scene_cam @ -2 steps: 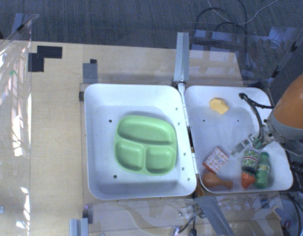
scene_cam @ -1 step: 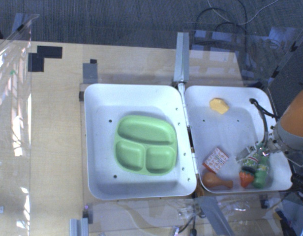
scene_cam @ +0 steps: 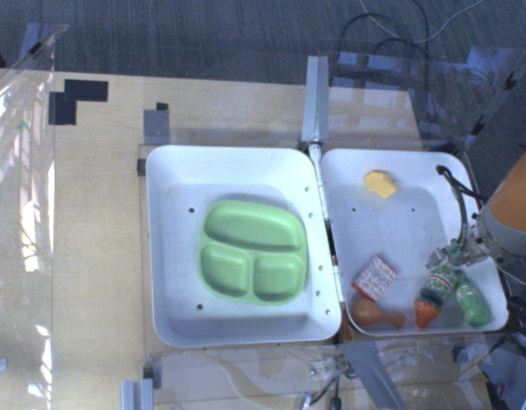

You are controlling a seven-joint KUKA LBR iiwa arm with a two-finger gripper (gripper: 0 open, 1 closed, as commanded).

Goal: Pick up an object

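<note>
My gripper (scene_cam: pixel 452 255) hangs low over the right side of the right bin (scene_cam: pixel 400 220), under the arm's orange band (scene_cam: pixel 512 196). Just below it lies a dark green bottle (scene_cam: pixel 440 282), which it seems to touch or hover close above. A lighter green bottle (scene_cam: pixel 472 304) lies beside that one near the bin's right corner. An orange-red carrot-like piece (scene_cam: pixel 425 313) sits at the bottle's lower end. Also in this bin are a red and white patterned box (scene_cam: pixel 376 277), a brown drumstick-shaped toy (scene_cam: pixel 376 313) and a yellow block (scene_cam: pixel 380 183).
The left bin (scene_cam: pixel 173 229) holds a green divided plate (scene_cam: pixel 253 251). A grey metal post (scene_cam: pixel 314 101) stands behind the seam between the bins. A black cable (scene_cam: pixel 455 188) runs along the right bin's far right rim. Bare bin floor lies around the yellow block.
</note>
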